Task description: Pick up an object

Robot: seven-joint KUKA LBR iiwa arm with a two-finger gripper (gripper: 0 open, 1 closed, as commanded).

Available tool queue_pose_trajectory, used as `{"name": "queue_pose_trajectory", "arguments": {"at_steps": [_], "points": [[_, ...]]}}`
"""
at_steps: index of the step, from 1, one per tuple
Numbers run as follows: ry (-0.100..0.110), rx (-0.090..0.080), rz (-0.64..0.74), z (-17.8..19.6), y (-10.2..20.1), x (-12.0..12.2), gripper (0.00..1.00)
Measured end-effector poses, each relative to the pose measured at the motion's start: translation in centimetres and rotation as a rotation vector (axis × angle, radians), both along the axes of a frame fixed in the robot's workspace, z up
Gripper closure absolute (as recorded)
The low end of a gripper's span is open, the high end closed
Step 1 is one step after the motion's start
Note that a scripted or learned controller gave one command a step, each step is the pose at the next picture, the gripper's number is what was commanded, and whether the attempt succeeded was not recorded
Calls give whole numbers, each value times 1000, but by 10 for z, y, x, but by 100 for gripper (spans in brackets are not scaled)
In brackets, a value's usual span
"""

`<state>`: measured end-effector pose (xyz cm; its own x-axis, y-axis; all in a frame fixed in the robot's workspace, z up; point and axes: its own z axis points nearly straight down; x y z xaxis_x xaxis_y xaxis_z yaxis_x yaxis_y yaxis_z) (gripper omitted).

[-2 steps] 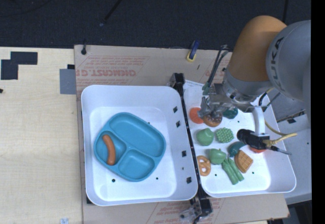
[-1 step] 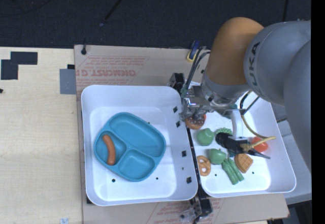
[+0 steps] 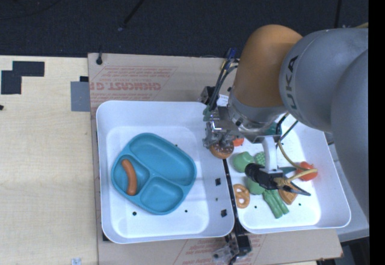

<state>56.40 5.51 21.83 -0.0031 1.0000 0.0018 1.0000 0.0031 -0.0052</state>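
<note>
My gripper (image 3: 219, 141) hangs over the rim between the two bins, pointing down. A small brown round piece (image 3: 222, 150), like a doughnut, sits between its fingertips, above the divider. In the right bin (image 3: 337, 213) lie a pretzel (image 3: 242, 195), several green toy vegetables (image 3: 274, 202) and an orange and red piece (image 3: 305, 172). The arm's wrist covers the upper part of that bin.
The left bin (image 3: 114, 222) holds a blue divided plate (image 3: 168, 164) with a sausage (image 3: 129, 176) in its left compartment. Cardboard (image 3: 144, 80) lies under both bins. The wooden bench (image 3: 42, 167) stretches to the left.
</note>
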Motion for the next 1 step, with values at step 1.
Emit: {"name": "queue_pose_trajectory", "arguments": {"at_steps": [1], "points": [[-3, -2, -4, 17, -6, 3, 100]]}}
